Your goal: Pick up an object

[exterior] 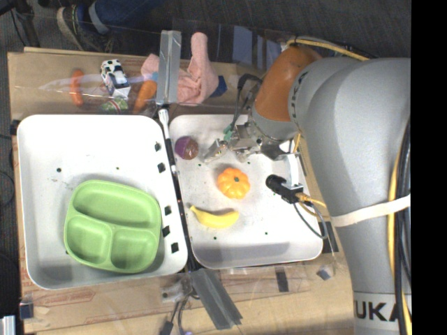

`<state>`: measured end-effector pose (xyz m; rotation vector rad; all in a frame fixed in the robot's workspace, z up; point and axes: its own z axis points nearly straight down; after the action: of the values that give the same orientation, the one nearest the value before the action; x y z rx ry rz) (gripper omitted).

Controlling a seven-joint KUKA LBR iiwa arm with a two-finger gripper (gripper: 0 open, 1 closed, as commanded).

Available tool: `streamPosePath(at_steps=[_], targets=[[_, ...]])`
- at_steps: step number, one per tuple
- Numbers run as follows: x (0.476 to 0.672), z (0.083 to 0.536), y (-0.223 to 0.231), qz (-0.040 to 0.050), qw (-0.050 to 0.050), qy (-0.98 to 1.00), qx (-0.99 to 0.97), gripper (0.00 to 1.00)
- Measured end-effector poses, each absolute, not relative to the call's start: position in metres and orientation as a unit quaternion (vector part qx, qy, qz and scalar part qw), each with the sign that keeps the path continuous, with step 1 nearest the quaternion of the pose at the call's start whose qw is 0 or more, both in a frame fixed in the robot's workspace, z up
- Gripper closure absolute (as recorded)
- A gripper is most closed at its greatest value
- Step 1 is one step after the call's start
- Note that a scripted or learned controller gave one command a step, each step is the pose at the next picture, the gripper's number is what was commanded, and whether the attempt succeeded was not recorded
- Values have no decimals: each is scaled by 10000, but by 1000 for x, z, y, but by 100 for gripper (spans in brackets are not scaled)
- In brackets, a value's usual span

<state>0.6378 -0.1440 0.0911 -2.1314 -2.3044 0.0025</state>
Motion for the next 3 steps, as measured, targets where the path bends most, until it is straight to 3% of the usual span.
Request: streamPosePath(at_steps=[1,2,3], targets=[[572,92,-193,6,12,-7364,-6766,0],[505,92,-188,1,6,-7419,-6705,0],[524,174,-211,8,2,-6827,-7307,0]])
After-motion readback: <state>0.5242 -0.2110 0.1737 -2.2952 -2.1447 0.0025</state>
